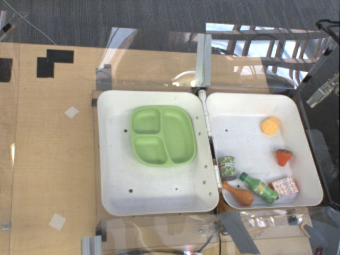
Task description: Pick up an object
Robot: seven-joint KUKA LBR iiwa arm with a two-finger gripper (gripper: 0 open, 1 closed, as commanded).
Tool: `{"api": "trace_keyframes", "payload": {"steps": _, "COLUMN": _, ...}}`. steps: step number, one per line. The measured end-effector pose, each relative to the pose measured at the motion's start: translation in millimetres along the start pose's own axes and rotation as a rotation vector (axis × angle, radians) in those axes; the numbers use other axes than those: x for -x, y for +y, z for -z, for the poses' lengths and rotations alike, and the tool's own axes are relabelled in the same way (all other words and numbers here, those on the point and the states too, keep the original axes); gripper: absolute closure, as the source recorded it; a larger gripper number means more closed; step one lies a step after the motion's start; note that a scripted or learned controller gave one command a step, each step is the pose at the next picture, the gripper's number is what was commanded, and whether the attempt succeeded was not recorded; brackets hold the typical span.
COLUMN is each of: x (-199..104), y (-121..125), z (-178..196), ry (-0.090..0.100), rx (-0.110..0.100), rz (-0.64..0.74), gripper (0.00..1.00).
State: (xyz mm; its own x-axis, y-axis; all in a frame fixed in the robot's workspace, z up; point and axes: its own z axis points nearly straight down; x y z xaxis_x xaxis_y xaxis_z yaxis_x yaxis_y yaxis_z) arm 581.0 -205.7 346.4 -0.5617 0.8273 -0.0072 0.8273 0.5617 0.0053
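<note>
From above, 2 shallow white bins sit side by side on the wooden bench. The left bin (114,195) carries a green plate (162,135) with 3 compartments, lying flat near the bin's middle, a little toward its far edge. The right bin (241,110) carries 6 small things. A round yellow cookie (270,125) lies near the far right corner, and a strawberry (283,156) sits by the right edge, well apart from the cookie. Along the near edge, a green can (227,166) stands close to the left wall, a brown drumstick (238,193) lies in the near left corner, a green bottle (258,188) lies tilted just beside the drumstick, and a red and white box (284,187) lies just right of the bottle. The grey arm (324,81) shows at the right edge beyond the bin's far right corner; whether its gripper is apart or together, I cannot tell.
</note>
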Motion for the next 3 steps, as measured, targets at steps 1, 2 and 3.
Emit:
{"api": "trace_keyframes", "payload": {"steps": 1, "x": 11.1, "y": 17.4, "z": 3.5, "ry": 0.000, "rx": 0.000, "rz": -0.282, "gripper": 1.00}}
{"api": "trace_keyframes", "payload": {"steps": 2, "x": 6.3, "y": 10.0, "z": 54.1, "ry": 0.001, "rx": -0.002, "rz": -0.804, "gripper": 1.00}}
{"api": "trace_keyframes", "payload": {"steps": 3, "x": 6.1, "y": 12.2, "z": 65.9, "ry": -0.003, "rx": 0.002, "rz": -0.794, "gripper": 1.00}}
